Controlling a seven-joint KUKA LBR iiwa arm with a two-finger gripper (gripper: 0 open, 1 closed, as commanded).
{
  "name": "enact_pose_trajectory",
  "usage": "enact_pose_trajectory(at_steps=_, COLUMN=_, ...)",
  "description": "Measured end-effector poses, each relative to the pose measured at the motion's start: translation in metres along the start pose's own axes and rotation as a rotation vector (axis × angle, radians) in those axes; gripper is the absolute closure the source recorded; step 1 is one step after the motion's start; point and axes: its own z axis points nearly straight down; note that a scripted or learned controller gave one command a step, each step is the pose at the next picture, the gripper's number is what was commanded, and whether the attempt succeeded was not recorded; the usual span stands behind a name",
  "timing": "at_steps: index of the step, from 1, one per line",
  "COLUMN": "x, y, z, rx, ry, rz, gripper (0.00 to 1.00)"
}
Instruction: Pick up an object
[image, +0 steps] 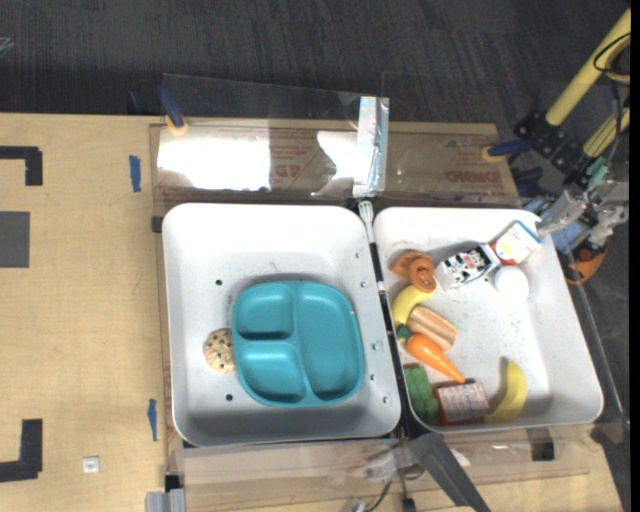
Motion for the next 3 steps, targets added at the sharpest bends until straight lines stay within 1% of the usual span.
enact_pose_trajectory(at_steps=1, x=-0.003, y=-0.090, z=0.097, rx=0.006, ry=0.002, rz=-0.118, gripper=0.00)
enact_pose_trajectory(at_steps=2, x=0.032, y=-0.119, z=0.182, rx=0.003, ry=0.003, rz=-0.219, gripper=0.00)
enact_pose_trajectory(at_steps=3, x=0.031, y=-0.118, z=0.181, rx=0.001, ry=0.001, rz=-0.218, gripper=0.00)
